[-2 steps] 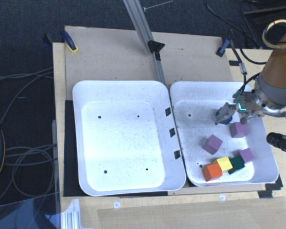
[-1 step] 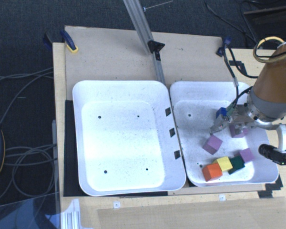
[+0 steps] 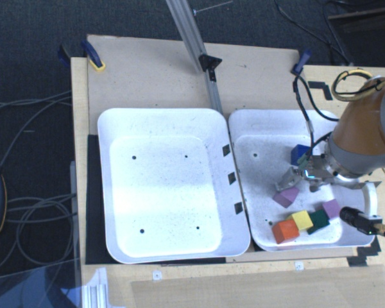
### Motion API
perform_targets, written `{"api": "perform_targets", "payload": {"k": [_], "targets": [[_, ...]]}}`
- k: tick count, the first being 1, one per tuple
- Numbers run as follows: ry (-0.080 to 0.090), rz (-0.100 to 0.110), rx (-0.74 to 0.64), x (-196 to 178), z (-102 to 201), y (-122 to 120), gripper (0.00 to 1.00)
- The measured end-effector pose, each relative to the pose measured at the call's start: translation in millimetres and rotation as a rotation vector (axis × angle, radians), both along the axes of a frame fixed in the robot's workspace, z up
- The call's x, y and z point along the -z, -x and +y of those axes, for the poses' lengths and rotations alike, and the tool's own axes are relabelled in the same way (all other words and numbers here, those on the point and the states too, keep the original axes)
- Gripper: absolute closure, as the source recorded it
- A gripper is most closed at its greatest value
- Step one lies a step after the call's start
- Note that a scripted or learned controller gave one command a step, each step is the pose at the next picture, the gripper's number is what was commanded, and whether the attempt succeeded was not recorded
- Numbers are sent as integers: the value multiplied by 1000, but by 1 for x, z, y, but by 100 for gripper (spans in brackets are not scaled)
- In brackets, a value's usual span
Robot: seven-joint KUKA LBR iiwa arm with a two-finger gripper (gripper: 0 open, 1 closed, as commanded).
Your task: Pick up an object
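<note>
The gripper hangs low in the right bin, just above a small purple block that lies tilted on the bin floor; whether its fingers are open or closed cannot be told. The block looks light, stiff and smooth-sided, likely to slide if nudged, so it is best taken across two opposite flat faces. Nearer lie an orange block, yellow block, green block and another purple one.
</note>
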State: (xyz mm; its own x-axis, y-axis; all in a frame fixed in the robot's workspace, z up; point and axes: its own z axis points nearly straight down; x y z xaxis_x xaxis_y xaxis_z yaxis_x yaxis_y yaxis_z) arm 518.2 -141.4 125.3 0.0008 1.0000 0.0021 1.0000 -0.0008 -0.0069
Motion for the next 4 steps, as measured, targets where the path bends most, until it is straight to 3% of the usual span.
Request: {"api": "perform_targets", "payload": {"k": [1,2,4], "targets": [[0,-3,-1,27,1,0,0],[0,-8,-2,15,1,-1,100],[4,-14,-2,-103,-4,-4,100]]}}
